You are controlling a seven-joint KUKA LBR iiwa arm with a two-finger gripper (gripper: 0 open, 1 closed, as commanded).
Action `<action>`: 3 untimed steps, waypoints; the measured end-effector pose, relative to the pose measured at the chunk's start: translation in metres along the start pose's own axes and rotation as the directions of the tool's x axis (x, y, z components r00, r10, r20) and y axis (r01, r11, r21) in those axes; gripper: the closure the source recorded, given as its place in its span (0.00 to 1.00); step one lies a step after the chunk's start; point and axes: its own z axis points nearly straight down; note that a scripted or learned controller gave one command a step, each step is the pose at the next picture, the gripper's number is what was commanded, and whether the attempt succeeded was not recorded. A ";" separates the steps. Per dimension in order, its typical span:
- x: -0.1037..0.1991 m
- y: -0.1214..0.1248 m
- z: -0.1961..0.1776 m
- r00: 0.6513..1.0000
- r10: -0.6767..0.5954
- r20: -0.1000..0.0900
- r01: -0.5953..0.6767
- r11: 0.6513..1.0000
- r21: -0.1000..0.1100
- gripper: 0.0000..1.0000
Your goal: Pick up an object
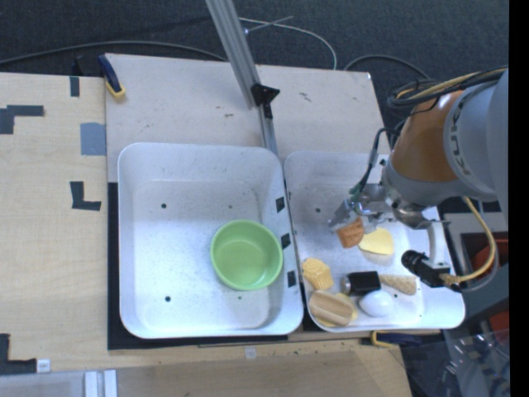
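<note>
camera view: looking down on both bins, arm comes in from the right
left bin [149, 222]: just has a green bowl [245, 255] sitting upright toward its right side, near the lower middle
right bin [314, 180]: all the small stuff is crowded in the lower half
arm [446, 139]: grey with the orange band, bent down over the right bin's upper right part
gripper [354, 219]: down low in the right bin, tips right at an orange-brown chunk [351, 234], touching or just above it, hard to say
fingers: honestly can't tell if they're spread or pinched, the wrist blocks the view, and I can't see the chunk between them
yellow heart-ish piece [378, 243]: just right of the orange-brown chunk
yellow lumpy piece [317, 274]: lower left of the chunk, near the bin's left wall
bread roll thing [331, 308]: at the bin's front edge
black block [362, 282]: between the yellow lumpy piece and a tan stick [398, 284]
white egg-like object [377, 303]: just below the black block
</note>
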 end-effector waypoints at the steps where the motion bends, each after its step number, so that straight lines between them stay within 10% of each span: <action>1: 0.000 0.008 -0.061 1.000 -0.001 0.000 0.001 1.000 -0.002 1.00; 3: 0.054 0.010 -0.118 1.000 -0.005 -0.002 0.005 1.000 0.004 1.00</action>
